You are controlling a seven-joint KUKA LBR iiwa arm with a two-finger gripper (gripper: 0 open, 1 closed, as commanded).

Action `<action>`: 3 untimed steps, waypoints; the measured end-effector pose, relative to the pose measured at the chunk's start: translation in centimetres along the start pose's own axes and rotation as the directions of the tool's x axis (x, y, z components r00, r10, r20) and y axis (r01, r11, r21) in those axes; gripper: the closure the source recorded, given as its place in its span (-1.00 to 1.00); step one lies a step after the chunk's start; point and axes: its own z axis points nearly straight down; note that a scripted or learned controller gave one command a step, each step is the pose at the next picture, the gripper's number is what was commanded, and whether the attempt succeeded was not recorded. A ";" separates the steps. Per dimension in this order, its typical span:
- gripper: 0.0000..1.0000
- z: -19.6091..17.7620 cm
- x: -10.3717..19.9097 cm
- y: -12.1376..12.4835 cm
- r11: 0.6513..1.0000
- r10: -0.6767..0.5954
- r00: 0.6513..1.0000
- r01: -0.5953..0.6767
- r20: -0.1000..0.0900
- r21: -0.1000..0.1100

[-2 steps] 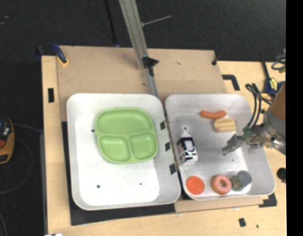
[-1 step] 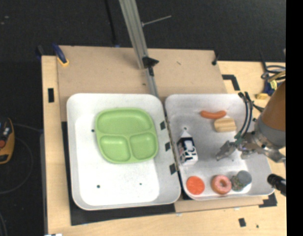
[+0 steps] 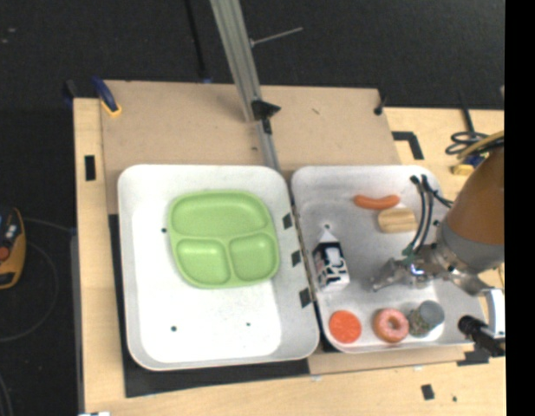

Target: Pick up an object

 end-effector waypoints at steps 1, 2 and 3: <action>1.00 -1.3 -0.1 0.1 1.000 0.003 1.000 -0.003 0.001 -0.006; 1.00 -5.7 -0.6 0.3 1.000 -0.002 1.000 0.002 0.002 -0.008; 1.00 -10.1 -0.4 0.4 1.000 -0.003 1.000 0.003 0.002 -0.008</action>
